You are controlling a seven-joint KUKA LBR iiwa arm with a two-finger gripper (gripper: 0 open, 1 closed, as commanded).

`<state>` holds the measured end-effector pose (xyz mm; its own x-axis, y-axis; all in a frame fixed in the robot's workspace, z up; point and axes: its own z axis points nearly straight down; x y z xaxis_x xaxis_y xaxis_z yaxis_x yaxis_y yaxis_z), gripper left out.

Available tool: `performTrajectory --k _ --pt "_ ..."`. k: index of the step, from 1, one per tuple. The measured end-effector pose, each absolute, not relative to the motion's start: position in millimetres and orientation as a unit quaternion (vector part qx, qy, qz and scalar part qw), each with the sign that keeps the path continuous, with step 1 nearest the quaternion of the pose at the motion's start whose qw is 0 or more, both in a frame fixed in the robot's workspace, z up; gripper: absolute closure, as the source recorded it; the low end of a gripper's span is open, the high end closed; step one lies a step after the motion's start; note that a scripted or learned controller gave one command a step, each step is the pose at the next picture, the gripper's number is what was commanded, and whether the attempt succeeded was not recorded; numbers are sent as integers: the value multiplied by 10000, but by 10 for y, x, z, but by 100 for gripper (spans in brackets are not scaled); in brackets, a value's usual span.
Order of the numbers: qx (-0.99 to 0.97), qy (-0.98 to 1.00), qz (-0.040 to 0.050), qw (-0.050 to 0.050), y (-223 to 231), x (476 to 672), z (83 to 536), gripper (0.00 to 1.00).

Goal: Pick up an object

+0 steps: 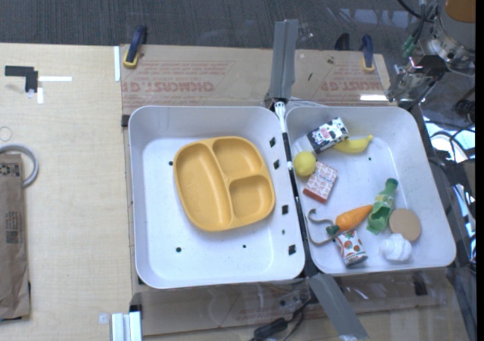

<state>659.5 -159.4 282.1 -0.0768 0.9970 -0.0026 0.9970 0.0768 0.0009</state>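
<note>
No object is yet picked: the hand [420, 67], its opening unreadable, is parked beyond the right white plastic bin [423, 152], so a descent is needed.

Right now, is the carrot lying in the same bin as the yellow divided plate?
No: the carrot lies in the right bin, while the yellow divided plate sits in the left bin.

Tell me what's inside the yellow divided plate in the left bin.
Nothing shows inside the yellow divided plate: all three compartments are bare. It lies flat in the left bin, so the bin floor beneath the plate is covered and cannot be seen.
</note>
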Motion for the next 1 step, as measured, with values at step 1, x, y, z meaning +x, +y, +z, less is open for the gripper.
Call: performTrajectory --k 1 --pt "6291 7773 -8 5 -1467 6593 2545 100"
